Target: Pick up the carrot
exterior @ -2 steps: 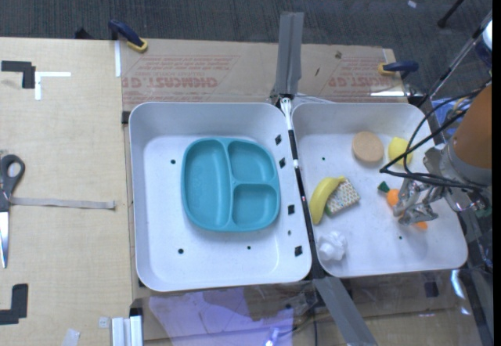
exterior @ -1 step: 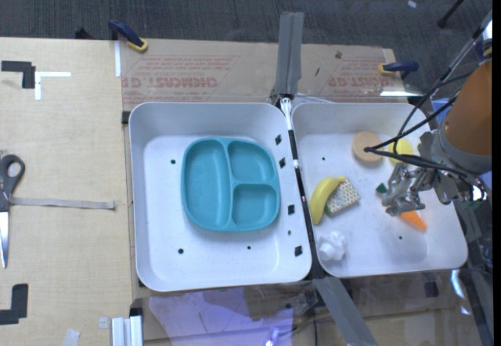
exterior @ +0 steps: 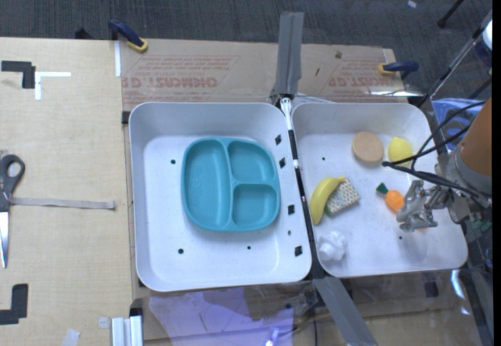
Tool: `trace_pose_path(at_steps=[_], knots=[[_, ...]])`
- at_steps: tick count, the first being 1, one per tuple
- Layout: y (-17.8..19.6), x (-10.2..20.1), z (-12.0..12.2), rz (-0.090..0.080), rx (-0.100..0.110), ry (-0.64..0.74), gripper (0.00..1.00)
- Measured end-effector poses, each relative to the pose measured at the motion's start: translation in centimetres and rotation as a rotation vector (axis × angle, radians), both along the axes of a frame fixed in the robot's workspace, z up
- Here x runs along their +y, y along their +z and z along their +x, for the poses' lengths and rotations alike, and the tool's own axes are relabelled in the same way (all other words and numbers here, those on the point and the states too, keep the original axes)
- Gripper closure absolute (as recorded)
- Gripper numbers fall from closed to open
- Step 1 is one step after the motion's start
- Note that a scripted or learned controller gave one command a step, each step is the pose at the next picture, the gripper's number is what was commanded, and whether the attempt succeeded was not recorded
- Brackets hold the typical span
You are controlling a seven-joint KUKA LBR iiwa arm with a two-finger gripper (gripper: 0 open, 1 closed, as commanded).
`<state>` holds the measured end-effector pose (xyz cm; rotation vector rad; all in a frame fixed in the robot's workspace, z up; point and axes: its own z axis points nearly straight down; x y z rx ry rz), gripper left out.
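Arm enters from the right, wrist bent downward, hand (exterior: 416, 215) lowered just right of the carrot (exterior: 391, 197) in the right bin (exterior: 438, 258). Finger state cannot be determined.

One fixed camera looks down slantwise on both bins (exterior: 141, 203)

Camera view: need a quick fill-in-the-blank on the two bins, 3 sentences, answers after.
1. The teal divided plate lies in the ____ bin.
2. The carrot lies just left of the ____.
3. The banana touches the speckled sponge in the ____ bin.

Missing words: left; gripper; right
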<state>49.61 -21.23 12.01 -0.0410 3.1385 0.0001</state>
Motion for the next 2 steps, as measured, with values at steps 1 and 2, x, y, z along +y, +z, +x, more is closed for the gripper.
trace_pose_path(at_steps=[1,2], knots=[[0.0,0.0,0.0,0.0,0.0,0.0,0.0],[-2.7,1.7,3.3,0.0,-0.002,-0.035,0.0]])
